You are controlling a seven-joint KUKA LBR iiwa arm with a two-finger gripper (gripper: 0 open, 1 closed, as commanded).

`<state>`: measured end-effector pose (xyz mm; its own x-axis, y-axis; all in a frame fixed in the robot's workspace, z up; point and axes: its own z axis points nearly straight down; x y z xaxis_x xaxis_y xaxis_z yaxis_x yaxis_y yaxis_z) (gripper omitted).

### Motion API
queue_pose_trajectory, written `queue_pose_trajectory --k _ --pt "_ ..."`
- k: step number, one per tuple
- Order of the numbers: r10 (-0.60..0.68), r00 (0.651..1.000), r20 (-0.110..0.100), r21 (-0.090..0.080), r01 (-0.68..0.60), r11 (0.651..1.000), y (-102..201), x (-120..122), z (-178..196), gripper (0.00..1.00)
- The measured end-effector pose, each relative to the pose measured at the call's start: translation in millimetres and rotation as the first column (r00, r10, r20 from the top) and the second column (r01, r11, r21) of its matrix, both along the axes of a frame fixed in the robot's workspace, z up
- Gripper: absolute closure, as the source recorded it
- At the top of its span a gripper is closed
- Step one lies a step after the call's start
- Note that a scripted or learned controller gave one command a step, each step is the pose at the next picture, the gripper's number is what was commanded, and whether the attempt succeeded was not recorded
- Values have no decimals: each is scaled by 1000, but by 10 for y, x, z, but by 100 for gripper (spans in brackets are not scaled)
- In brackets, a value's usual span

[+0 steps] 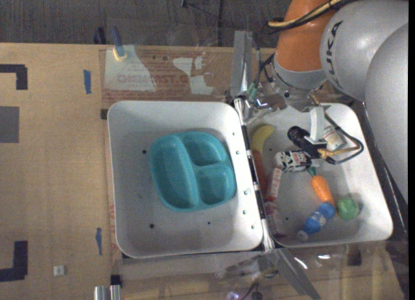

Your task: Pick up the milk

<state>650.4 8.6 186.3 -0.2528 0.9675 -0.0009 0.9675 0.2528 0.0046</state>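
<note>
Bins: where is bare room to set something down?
The left white bin has bare floor around the teal three-compartment plate, widest by its left wall. The right white bin is crowded: orange carrot, blue bottle, green ball, grey arm overhead.

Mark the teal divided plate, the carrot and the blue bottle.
teal divided plate (174, 175): camera view, floor of its large compartment.
carrot (322, 190): camera view, middle of orange body.
blue bottle (319, 218): camera view, middle of body.

the tray (192, 170) is teal, the bins (130, 162) white, the carrot (322, 189) orange, the milk (295, 160) black-and-white patched.
</note>
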Motion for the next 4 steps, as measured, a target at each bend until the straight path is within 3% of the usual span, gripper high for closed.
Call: queue_pose_trajectory --k 1,2,3,4 --pt "0 1000 -1 -1 0 1000 -4 -3 -5 0" --pt "-16 1000 -4 -1 16 1000 -726 -126 -6 0" --pt "114 993 2 -2 -114 993 -1174 -714 -556 0" --pt "282 959 6 -5 -282 959 -1212 -346 -979 0"
